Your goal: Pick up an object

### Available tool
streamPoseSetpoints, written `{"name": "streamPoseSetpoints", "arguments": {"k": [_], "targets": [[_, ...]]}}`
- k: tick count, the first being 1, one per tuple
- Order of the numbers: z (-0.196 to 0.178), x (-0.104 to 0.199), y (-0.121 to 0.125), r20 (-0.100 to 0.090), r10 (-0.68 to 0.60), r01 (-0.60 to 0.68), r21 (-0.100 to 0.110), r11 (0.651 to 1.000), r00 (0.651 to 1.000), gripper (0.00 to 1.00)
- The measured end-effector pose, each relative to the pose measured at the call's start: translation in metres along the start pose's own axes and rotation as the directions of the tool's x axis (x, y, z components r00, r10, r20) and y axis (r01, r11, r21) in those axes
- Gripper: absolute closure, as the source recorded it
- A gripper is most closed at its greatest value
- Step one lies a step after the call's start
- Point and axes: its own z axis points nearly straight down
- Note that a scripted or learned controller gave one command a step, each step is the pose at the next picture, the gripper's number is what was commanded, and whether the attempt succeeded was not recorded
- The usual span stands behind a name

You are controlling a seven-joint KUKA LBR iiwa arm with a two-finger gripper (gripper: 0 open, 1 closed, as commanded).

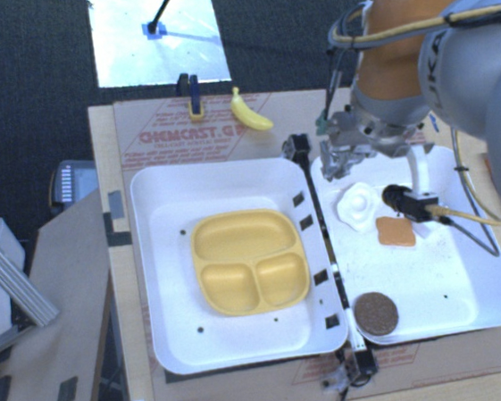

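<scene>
Hanging over the far left corner of the right bin point(461, 274), the gripper point(340, 160) points down, close to the strip where the two bins meet. From where I stand I can't tell whether its jaws are spread or pressed together; the metal parts there blur into one pale cluster. Above it the grey arm point(477, 61) comes in from the right, its orange band point(406, 25) bulging just over the wrist.

Three small things lie in the right bin. A white toy fried egg point(357, 205) sits on the floor of the bin just on the near side of the gripper, apart from it as far as I can see. An orange slice like toast point(396, 231) lies flat just beside the egg, toward the near right. A round dark brown cookie point(377, 313) rests well apart from both, at the bin's near left corner, close to the rim.

The left bin point(166, 250) holds a yellow divided plate point(244, 260) with three compartments, lying flat near its middle.

Behind the bins, on the cardboard sheet point(171, 134) with red lettering, a yellow toy banana point(251, 114) lies tilted, and a blue and yellow clamp point(192, 98) stands to its left at the sheet's far edge. A shiny square panel point(155, 35) sits on the dark floor beyond.
</scene>
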Motion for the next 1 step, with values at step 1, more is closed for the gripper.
{"name": "streamPoseSetpoints", "arguments": {"k": [1], "targets": [[0.0041,0.0574,0.0090,-0.001,-0.001,0.001,0.000,1.000,1.000,1.00]]}}
